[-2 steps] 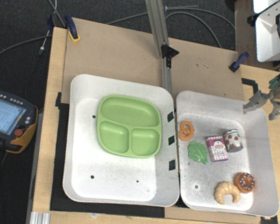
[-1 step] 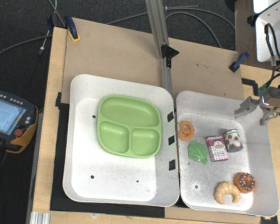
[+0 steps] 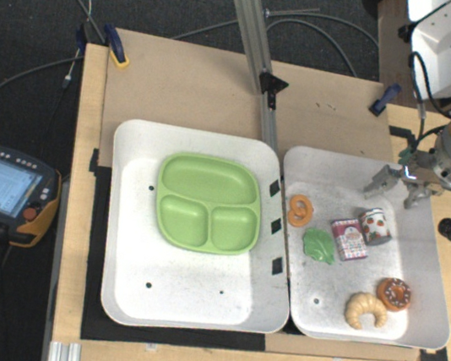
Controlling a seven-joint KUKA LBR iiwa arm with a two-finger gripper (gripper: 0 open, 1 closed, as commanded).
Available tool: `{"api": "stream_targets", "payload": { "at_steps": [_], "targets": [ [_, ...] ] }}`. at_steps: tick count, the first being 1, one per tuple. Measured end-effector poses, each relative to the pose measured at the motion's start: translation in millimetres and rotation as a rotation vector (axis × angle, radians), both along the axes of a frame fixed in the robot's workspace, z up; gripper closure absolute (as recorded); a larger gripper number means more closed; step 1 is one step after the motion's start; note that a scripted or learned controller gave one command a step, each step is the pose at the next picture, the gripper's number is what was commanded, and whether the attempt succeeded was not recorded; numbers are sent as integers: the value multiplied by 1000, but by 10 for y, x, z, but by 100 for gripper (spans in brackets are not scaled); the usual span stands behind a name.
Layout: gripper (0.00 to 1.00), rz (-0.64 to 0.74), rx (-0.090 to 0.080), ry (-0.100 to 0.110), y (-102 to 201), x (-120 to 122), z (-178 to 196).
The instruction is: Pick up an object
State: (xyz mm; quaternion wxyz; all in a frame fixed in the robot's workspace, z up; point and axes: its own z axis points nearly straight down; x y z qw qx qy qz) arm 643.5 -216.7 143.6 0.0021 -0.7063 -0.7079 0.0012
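In the right bin (image 3: 405, 334) lie several small items: an orange ring (image 3: 299, 210), a green leafy piece (image 3: 318, 245), a pink box (image 3: 350, 239), a small white and brown packet (image 3: 374, 226), a chocolate donut (image 3: 394, 294) and a croissant (image 3: 365, 310). My gripper (image 3: 398, 190) hangs over the bin's far part, just above and behind the packet. Its fingers (image 3: 377, 183) are spread open with nothing between them.
The left bin (image 3: 118, 286) holds a green divided plate (image 3: 207, 203). A slanted metal post (image 3: 258, 35) crosses the bench behind the bins. A teach pendant (image 3: 1, 193) lies on the floor at the left. Blue clamps (image 3: 115, 45) sit at the bench's back corners.
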Motion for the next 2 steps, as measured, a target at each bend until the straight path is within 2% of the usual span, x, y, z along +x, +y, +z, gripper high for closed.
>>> {"api": "stream_targets", "payload": {
  "at_steps": [1, 2],
  "targets": [
    [100, 1, -3, -7, -5, 19, 154],
    [100, 0, -3, -12, 95, 46, 665]
  ]
}}
